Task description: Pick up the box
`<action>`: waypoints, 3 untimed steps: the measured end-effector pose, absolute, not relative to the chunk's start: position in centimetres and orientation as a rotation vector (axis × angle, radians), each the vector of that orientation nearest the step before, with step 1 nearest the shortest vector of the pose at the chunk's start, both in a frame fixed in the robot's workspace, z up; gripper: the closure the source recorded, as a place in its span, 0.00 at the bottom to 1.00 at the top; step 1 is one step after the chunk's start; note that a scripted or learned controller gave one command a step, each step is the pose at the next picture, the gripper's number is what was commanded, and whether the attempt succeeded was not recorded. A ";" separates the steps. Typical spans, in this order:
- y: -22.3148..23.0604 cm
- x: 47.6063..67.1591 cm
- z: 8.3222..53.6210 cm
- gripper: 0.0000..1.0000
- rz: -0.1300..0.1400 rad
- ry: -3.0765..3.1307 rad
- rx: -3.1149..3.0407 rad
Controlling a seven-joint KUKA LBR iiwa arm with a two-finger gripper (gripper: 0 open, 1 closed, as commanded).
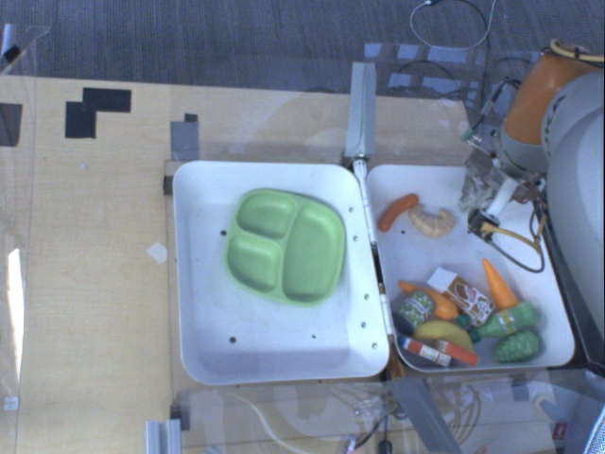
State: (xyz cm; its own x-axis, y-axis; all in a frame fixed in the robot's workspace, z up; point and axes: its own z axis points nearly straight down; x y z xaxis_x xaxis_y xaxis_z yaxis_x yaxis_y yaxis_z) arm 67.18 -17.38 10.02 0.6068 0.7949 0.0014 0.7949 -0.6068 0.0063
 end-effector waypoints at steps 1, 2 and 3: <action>-15.6 59.8 8.9 1.00 0.011 1.180 2.908; -19.7 63.9 8.7 1.00 0.008 1.164 2.914; -19.3 66.6 8.8 1.00 0.009 1.086 2.945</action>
